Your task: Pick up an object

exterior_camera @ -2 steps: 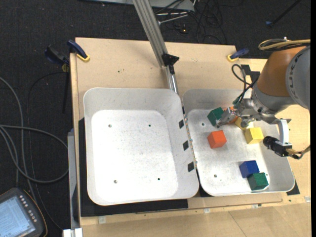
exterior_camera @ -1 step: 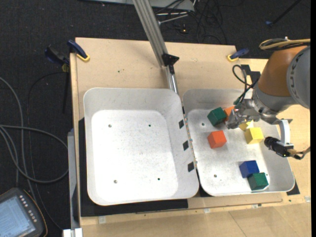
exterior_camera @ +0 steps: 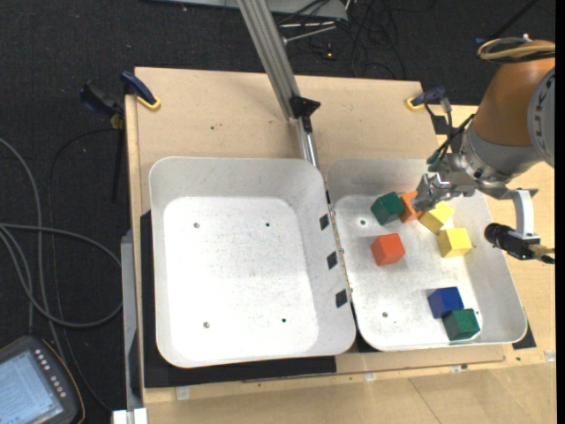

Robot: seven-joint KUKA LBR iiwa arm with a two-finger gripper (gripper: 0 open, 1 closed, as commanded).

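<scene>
On the wooden bench [exterior_camera: 229, 113] sit two shallow white bins side by side: the left bin [exterior_camera: 234, 259], the larger in view, and the right bin [exterior_camera: 494, 294], which holds all the loose blocks. From the right edge of the view the grey arm [exterior_camera: 516, 117] with its orange band reaches over the right bin's upper part, and its gripper [exterior_camera: 430, 193] is low over a tight cluster of blocks there; whether it is released or clenched cannot be told from this angle, and no block is seen between its parts. A slanted metal pole [exterior_camera: 269, 47] runs from the top of the view down to the gap between the bins. Block inventory, right bin: an orange-red block [exterior_camera: 387, 249] lies near the bin's middle-left, apart from the others; a dark green block [exterior_camera: 387, 208] sits above it, touching a small orange block [exterior_camera: 408, 207] just beside the gripper; a yellow block [exterior_camera: 434, 217] lies tilted directly under the gripper, with a second yellow block [exterior_camera: 455, 241] just below and to the right of it. Near the bin's lower right corner a blue block [exterior_camera: 445, 300] touches another green block [exterior_camera: 462, 323]. Blue clamps [exterior_camera: 134, 85] grip the bench's far corners.
</scene>
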